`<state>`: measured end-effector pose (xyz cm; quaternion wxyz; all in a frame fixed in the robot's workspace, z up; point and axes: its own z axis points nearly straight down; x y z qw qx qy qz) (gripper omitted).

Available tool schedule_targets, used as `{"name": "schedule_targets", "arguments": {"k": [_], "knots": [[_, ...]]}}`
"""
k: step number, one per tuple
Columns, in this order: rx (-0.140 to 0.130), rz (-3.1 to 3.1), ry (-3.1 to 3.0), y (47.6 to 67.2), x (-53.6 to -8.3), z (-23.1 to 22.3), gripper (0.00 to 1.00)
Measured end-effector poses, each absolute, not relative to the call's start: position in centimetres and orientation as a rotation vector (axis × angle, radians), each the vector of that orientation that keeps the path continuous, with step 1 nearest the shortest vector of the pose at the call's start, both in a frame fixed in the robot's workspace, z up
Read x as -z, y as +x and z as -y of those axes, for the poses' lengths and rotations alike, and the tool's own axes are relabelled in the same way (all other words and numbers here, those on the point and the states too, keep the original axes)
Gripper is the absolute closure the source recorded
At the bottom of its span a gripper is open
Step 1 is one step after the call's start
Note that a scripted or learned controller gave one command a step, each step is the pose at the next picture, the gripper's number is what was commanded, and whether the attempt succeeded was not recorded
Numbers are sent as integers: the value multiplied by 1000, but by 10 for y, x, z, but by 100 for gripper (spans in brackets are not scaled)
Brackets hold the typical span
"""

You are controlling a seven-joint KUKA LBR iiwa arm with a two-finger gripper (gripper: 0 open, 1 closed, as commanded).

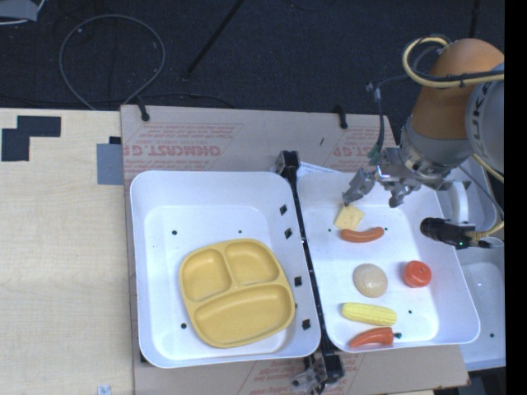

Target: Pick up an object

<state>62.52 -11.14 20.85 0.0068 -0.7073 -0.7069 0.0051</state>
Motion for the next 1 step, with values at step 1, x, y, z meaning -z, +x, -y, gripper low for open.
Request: {"name": "schedule_targets", "arguments": {"k": [1], "knots": [[-3, 2221, -2218, 628, -217, 112, 0]]}}
